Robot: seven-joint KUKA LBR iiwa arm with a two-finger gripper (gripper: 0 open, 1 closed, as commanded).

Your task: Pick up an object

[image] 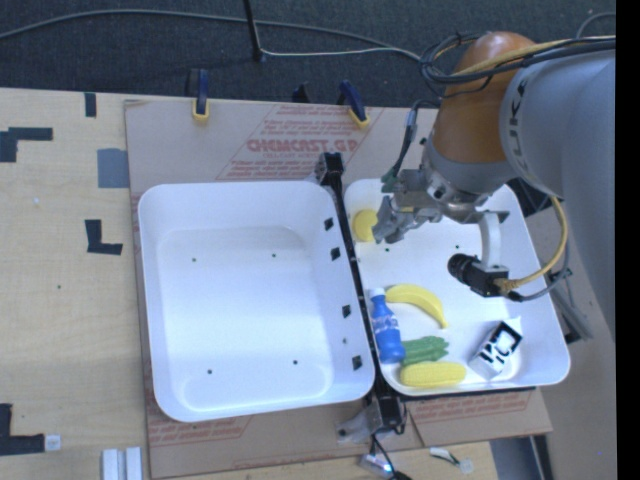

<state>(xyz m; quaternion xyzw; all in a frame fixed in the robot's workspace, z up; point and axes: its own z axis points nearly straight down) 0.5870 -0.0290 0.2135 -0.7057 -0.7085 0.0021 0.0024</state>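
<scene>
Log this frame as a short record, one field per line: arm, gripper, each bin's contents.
arm: grey KUKA with orange band, reaching in from the right over the right bin
gripper: low over the right bin's upper left part, beside a yellow round object
right bin contents: banana, blue bottle, green object, yellow oblong object, black-and-white box
left bin: white, shallow, touching the right bin along a black clipped seam
grasp: nothing seen between the fingers
</scene>
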